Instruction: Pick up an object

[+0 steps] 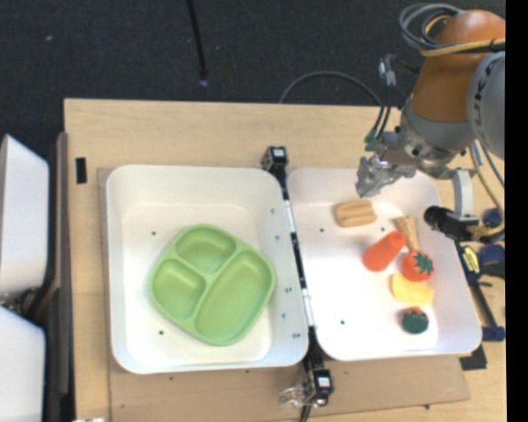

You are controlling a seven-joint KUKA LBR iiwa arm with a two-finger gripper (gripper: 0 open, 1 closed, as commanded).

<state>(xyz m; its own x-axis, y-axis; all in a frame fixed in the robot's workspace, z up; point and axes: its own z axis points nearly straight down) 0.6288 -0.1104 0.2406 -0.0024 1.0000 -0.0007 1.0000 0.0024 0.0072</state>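
Observation:
In the right bin (334, 288) several toy foods lie near its right side. A tan bread-like block (355, 213) lies toward the back. Beside it are an orange carrot piece (384, 251), a small wooden stick (408, 231), a red tomato with a green top (417, 266), a yellow piece (411, 289) and a small dark green and red piece (414, 321). My gripper (372, 180) hangs over the back of the right bin, just above and behind the tan block. Nothing shows between its fingers.
The left bin (132, 209) holds a green divided plate (214, 283). A black clip (275, 157) sits at the back where the bins meet, another clip (315, 381) at the front. White boxes (18, 236) stand off the bench's left edge.

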